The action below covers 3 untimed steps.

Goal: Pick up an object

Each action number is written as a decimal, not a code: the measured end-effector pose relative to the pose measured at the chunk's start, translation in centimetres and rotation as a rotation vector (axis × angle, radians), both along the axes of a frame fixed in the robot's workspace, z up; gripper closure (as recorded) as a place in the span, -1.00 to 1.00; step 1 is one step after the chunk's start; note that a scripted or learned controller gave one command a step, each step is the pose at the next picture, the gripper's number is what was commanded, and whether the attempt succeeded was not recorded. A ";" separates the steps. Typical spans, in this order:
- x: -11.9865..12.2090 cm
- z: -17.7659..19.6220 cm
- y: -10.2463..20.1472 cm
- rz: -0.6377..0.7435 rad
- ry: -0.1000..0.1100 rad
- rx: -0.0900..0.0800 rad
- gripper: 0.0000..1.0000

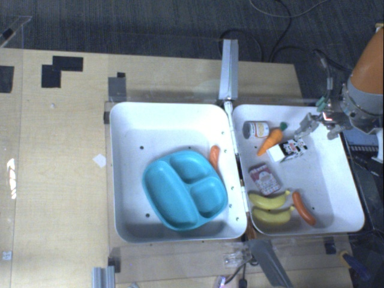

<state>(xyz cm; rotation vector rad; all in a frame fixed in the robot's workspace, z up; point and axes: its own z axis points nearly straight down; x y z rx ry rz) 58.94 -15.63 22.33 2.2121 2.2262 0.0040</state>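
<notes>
The arm enters from the right, its orange band at the frame edge, and the gripper (302, 135) stands over the upper part of the right bin (351, 203). Whether the gripper is spread or pressed together cannot be told at this resolution. Nothing is seen lifted clear of the bin floor, so no object is judged to be picked up.

Contents of the right bin: a small jar (258, 129) lies on its side near the top left corner; a toy carrot (270, 140) lies slantwise just beside it; a small white and dark item (287, 150) sits directly beneath the gripper, touching or nearly touching it, and cannot be identified further. Lower down lie a dark red packet (264, 178), two bananas (271, 207) side by side, and an orange-red sausage-shaped toy (303, 209) just to their right.

Contents of the left bin (129, 161): a blue divided plate (185, 188) with three compartments, and a second orange sausage-shaped piece (215, 156) resting at the plate's upper right rim.

Assessment: the task stands at the approach or grasp-attempt stage. The likely target is the white and dark item or the carrot, being nearest the gripper. Remaining work, as judged here: secure a grip on one object and raise it clear of the bin.
</notes>
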 end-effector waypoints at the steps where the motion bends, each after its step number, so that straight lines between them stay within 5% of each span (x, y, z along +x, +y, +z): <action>1: 0.5 -4.6 -4.9 0.223 0.000 -0.002 -1.00; 2: 2.1 -4.7 -4.5 0.397 -0.005 -0.005 -1.00; 3: 2.3 -3.4 -4.5 0.399 -0.013 -0.008 1.00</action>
